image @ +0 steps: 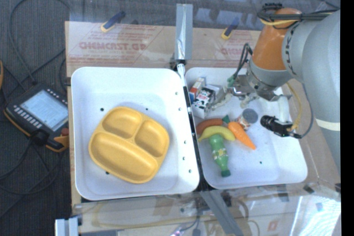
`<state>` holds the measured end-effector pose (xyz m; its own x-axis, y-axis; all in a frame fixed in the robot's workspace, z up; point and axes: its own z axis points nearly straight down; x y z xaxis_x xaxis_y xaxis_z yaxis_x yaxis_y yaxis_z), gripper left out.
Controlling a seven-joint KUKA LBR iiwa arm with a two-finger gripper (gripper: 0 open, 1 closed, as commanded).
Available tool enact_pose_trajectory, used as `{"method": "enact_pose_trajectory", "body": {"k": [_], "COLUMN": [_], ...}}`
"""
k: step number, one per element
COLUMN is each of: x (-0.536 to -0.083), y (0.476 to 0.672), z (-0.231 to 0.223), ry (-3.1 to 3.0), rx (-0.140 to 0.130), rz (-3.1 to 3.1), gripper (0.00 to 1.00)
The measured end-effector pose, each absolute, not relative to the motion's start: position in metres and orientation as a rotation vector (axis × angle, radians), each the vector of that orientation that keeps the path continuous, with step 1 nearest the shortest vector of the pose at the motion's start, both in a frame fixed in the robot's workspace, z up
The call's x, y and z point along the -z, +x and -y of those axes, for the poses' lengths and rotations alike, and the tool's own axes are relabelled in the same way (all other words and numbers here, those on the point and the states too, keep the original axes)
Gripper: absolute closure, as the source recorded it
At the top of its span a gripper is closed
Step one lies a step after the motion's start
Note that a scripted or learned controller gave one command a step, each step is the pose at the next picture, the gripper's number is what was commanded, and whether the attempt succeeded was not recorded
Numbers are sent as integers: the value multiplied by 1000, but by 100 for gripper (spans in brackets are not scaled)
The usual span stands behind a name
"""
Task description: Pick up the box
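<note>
The box (200, 93) is a small white carton with red and blue print, lying at the back left of the right bin (276, 171), close to the divider wall. My gripper (222, 94) hangs just right of the box, pointing left toward it. Its fingers look open, and nothing is between them. The grey arm with its orange band (275, 36) reaches in from the right, above the bin's back right corner.
In the right bin, in front of the box, lie a banana (217, 132), a carrot (242, 135), a green bottle (220, 156) and a grey round cap (249, 116). A yellow divided tray (129, 143) sits in the left bin (88, 83).
</note>
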<state>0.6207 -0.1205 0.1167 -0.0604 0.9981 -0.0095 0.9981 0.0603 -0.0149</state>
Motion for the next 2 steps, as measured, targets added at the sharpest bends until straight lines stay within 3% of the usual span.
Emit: {"method": "enact_pose_trajectory", "body": {"k": [1, 2], "x": [-88, -139], "y": [671, 667], "z": [116, 72], "ry": [-2170, -2125], "rx": [-5, -14], "rz": [2289, 2310], "gripper": [0, 0]}}
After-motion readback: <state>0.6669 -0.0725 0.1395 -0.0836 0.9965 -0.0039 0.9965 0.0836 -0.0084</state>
